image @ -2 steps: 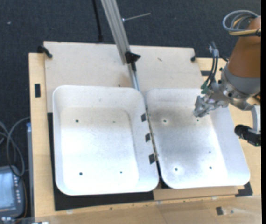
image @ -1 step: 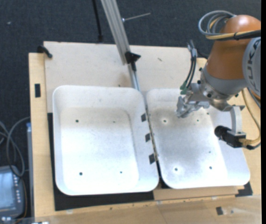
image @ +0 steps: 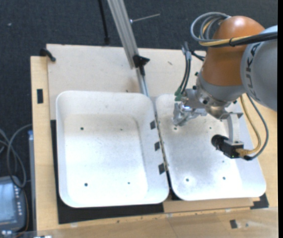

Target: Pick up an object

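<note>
My gripper [image: 181,116] hangs low over the far left corner of the right bin [image: 241,182], close to the wall it shares with the left bin. It is a small metallic piece below the grey wrist and the orange band [image: 228,48]. The gripper hides the patch of bin floor right under it. A black part [image: 226,146] on a yellow cable hangs from the wrist over the middle of the right bin.
The left bin [image: 67,148] lies beside the right one, and both floors show small dark dots. A slanted aluminium post [image: 124,26] rises from the bench behind the bins. The arm covers the right bin's far right side.
</note>
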You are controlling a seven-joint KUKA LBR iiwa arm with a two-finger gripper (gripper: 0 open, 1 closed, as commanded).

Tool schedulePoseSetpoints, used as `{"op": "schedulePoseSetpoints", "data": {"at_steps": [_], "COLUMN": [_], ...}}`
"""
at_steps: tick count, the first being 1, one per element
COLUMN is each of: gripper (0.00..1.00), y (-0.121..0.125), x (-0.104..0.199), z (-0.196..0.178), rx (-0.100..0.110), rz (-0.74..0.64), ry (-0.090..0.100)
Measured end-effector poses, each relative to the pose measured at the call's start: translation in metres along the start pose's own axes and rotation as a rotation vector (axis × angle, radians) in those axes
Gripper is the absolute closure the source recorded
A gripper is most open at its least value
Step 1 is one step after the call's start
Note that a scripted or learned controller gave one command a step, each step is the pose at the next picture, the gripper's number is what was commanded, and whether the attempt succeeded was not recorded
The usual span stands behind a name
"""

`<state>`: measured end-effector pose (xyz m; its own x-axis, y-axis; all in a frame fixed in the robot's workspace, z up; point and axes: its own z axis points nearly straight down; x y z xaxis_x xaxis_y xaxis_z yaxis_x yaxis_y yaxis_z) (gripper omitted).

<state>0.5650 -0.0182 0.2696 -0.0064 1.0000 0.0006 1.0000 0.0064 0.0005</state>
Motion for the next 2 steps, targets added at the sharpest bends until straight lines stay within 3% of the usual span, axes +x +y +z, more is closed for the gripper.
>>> {"op": "schedulePoseSetpoints", "data": {"at_steps": [1,2], "gripper": [1.00,1.00], "y": [-0.001,-0.004], "x": [0.048,0.105], "z": [0.022,0.017], "rx": [0.002,0.000], "rz": [0.001,-0.002], "ry": [-0.001,0.002]}}
